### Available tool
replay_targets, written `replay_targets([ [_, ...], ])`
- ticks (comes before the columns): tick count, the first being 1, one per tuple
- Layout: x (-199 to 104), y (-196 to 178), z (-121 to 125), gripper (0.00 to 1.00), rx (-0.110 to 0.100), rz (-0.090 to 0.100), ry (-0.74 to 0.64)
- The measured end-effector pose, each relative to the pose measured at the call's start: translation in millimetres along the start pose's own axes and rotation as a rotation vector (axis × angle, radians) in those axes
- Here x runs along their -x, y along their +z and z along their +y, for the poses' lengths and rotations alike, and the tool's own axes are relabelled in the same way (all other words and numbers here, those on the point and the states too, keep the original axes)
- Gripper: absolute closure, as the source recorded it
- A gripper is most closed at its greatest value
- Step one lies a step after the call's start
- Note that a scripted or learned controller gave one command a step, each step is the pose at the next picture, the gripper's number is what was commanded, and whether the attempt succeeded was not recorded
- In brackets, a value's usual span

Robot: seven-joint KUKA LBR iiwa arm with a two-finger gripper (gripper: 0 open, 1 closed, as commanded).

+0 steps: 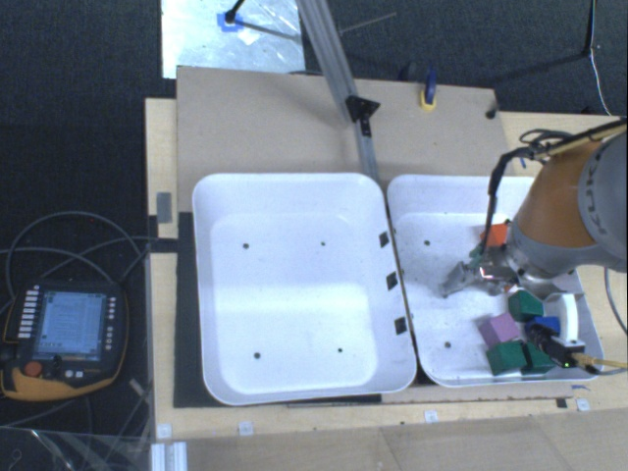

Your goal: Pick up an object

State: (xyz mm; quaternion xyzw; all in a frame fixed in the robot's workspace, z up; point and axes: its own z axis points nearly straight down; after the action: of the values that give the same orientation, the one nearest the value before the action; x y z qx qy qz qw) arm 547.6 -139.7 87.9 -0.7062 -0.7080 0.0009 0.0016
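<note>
We see the claw (pixel 461 281) low over the floor of the right bin (pixel 432 219), but we cannot tell how far open it is. The objects lie near it: a purple block (pixel 499 329), green blocks (pixel 509 359), an orange piece (pixel 497 234)

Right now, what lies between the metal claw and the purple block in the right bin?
Bare white bin floor. The camera view shows nothing lying between the gripper and the purple block.
</note>
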Motion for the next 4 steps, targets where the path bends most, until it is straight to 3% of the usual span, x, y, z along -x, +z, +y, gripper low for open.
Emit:
replay_targets([
  [1,0,-13,2,1.0,0.007,-0.001,-0.002],
  [3,-5,-124,3,1.0,0.011,-0.002,-0.003],
  [4,-5,-137,4,1.0,0.007,-0.002,-0.002],
])
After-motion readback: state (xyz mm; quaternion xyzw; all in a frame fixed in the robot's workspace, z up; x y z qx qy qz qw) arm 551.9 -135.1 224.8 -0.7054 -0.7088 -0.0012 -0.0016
